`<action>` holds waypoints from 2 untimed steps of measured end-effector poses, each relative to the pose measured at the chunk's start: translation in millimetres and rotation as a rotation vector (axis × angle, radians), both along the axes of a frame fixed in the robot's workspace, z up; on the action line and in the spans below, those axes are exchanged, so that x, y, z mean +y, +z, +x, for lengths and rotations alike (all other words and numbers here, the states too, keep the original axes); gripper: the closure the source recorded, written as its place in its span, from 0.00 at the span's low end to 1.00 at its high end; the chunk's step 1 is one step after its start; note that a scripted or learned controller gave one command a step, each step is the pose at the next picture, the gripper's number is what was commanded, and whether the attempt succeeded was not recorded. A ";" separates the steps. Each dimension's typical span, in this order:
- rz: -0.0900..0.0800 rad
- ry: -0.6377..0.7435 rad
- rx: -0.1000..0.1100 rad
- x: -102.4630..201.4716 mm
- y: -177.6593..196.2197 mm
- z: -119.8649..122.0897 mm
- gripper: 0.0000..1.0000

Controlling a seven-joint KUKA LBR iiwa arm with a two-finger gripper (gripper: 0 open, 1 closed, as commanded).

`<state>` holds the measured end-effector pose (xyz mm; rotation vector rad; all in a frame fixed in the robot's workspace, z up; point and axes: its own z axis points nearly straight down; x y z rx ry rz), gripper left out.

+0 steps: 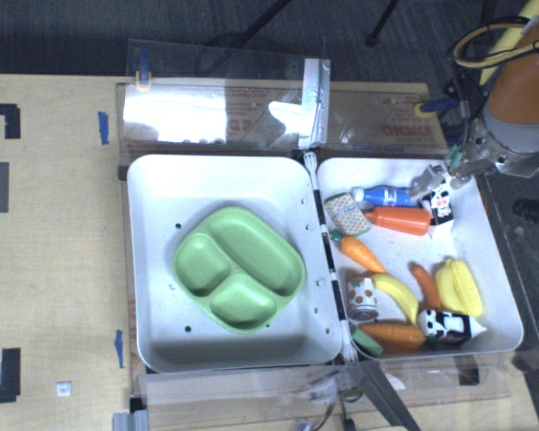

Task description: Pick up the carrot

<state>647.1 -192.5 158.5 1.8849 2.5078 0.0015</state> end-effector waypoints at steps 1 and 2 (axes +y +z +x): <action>0.002 0.087 0.004 71.6 9.6 -26.5 0.00; -0.004 0.150 -0.023 26.1 -48.9 3.5 0.00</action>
